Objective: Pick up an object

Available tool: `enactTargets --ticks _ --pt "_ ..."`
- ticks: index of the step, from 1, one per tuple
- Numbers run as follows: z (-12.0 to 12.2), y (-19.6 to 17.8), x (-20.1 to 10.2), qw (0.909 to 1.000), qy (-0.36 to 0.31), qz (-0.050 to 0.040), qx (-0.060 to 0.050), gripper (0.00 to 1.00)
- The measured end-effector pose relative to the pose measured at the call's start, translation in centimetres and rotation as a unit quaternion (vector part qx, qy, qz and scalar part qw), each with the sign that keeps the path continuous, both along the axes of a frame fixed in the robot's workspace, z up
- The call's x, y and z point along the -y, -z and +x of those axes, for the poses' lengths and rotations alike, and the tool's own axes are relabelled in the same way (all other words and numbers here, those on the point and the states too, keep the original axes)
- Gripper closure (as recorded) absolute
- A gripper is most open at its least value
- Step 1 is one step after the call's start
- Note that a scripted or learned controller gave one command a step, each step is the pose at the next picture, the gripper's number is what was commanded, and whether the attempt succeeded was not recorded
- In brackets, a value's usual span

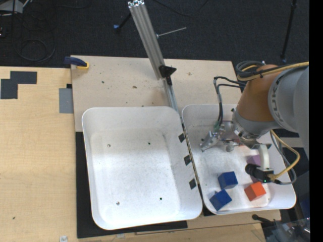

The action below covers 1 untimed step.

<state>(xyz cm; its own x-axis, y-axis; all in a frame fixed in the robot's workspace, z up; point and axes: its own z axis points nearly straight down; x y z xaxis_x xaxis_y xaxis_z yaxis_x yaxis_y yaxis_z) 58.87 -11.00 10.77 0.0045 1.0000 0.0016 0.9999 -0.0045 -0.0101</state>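
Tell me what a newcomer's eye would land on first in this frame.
Probably the grey arm with its orange band, reaching in from the right over the right bin, its gripper low near the bin's middle. Next, the bright blocks at that bin's near end: two blue blocks and an orange block.

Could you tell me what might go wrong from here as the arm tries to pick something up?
1. The tool sits near the right bin's middle, apart from the blocks, so closing here would likely grab nothing.
2. The two blue blocks lie close together; a grasp may nudge one aside.
3. The orange block lies near the bin's corner, leaving little room.
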Motion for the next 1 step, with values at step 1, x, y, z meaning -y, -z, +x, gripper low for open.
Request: enactTargets --ticks 1 --pt "0.11 -1.42 0.26 1.0 0.004 -0.0005 0.003 1.0"
